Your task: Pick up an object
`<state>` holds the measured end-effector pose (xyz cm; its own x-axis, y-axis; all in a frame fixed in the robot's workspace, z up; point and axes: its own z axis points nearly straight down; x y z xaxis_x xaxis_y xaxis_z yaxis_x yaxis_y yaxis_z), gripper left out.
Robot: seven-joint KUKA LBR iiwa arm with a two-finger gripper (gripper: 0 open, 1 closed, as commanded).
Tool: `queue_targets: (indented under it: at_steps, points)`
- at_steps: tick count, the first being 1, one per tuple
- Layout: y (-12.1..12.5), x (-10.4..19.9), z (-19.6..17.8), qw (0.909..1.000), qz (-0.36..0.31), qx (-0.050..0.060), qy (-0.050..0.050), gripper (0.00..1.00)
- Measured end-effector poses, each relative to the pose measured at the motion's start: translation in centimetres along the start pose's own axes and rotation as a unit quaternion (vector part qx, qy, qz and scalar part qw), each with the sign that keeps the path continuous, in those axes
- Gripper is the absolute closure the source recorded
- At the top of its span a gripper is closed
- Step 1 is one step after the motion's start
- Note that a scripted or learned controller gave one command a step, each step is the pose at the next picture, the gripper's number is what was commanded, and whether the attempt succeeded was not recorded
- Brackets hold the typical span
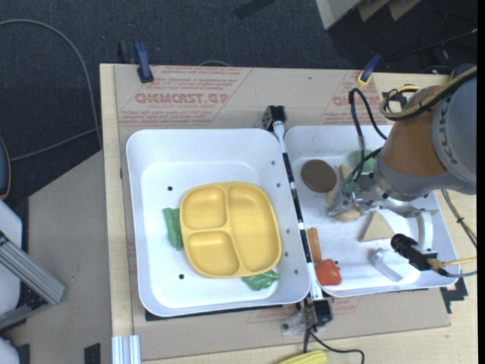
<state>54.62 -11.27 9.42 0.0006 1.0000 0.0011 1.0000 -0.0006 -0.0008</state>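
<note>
My gripper (345, 202) is low in the right bin (333, 136), near its middle, with the grey arm and orange band reaching in from the right. Just under it lies a small tan piece (348, 215); whether the gripper touches it I cannot tell. A brown round disc (318, 175) sits just left of the gripper. A tan wedge (376, 227) lies to its lower right. A green item (363, 160) shows behind the wrist, partly hidden. An orange stick (313, 243) and a red item (328, 272) lie at the bin's front left.
The left bin (151, 165) holds a yellow divided plate (229, 228), with a green leafy piece (173, 227) at its left and another (261, 280) at its front edge. A ridge with clamps separates the two bins.
</note>
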Motion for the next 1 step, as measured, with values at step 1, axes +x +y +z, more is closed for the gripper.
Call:
queue_targets:
  at_steps: [1]
  points:
    - [2.38, 10.94, -9.08, 1.0, -0.001, -0.001, 0.0, 1.0]
